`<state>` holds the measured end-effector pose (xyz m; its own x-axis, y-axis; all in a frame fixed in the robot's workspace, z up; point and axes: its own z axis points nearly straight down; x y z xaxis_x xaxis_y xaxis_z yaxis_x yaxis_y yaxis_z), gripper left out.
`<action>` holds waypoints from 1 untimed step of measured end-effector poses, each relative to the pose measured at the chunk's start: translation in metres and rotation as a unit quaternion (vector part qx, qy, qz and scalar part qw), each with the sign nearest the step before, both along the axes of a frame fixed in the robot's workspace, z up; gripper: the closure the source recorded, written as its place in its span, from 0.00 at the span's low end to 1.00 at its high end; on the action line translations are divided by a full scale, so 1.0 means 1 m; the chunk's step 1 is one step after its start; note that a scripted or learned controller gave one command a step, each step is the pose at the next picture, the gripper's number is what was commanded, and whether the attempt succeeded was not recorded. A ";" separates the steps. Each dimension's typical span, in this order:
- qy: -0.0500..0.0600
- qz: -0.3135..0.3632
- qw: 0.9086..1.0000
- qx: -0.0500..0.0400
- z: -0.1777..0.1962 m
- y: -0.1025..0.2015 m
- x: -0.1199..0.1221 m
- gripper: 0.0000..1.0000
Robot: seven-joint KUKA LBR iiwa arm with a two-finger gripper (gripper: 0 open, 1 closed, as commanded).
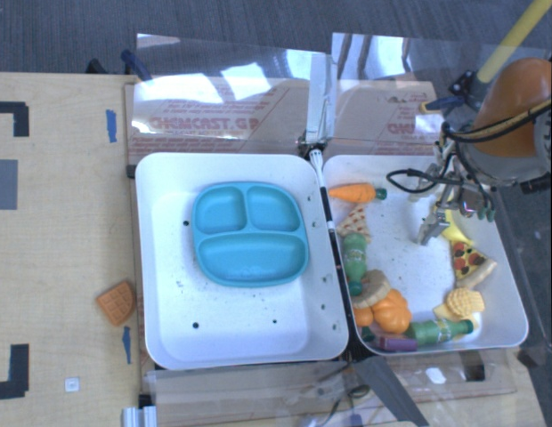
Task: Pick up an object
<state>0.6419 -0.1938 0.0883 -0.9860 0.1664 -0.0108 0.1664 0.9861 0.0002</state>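
Tool (434, 227), state not discernible, low inside the right shallow white bin (512, 323), just beside a yellow banana-like toy (454, 232) and a pizza-slice toy (470, 265). The same bin holds an orange plastic carrot (354, 193), a green bottle (442, 330) and an orange fruit (391, 311). Left white bin (160, 238): a blue three-compartment plate (249, 234).

We are seeing open floor in the middle of the right bin (409, 265). Toys are crowding its left wall and front edge, with the carrot (352, 193) at the back and the pizza slice (470, 263) to the right. The blue tray (250, 233) is taking up the left bin's (160, 265) middle.
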 end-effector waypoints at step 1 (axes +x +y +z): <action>0.002 0.027 1.000 -0.001 0.000 -0.031 -0.023 0.00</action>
